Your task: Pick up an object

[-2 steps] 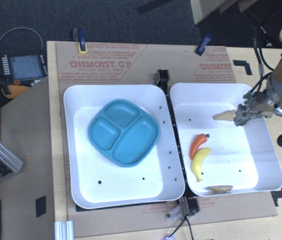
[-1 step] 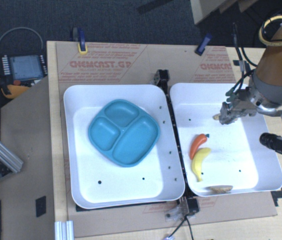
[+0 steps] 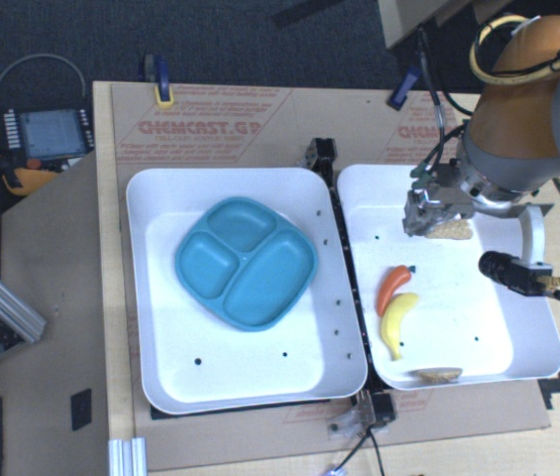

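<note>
From the camera above, my tool (image 3: 426, 212) hung low over the far part of the right bin (image 3: 488, 360), its tip just beside a tan, bread-like piece (image 3: 450, 230) that lay against the bin floor. Whether the tool touched that piece I could not tell, nor how it was set. Nearer the bin's middle lay an orange chili pepper (image 3: 392, 286), its lower end touching a yellow banana (image 3: 397, 321). A second tan piece (image 3: 438, 374) rested by the near wall. The left bin (image 3: 161, 365) carried a blue divided plate (image 3: 247, 263). Both bins sat on my cardboard-covered surface (image 3: 260, 127).
</note>
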